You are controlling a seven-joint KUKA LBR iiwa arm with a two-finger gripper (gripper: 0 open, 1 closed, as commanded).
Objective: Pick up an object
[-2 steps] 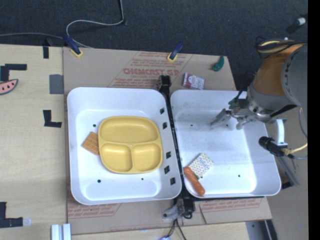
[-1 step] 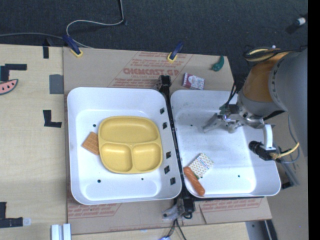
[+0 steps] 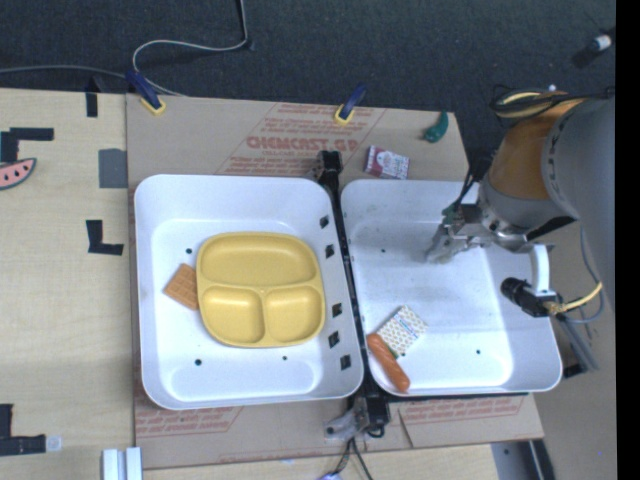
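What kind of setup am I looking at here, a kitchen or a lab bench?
Most likely a lab test bench, not a kitchen. Two shallow white bins sit clamped side by side on cardboard, holding toy-like props: a yellow divided plate and an orange carrot-like piece. Loose cables run across the dark floor behind.

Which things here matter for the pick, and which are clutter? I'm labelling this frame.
Job:
gripper
hot dog
patterned packet
yellow tray
brown cracker

Lying about:
small wrapper
yellow clips
teal bit
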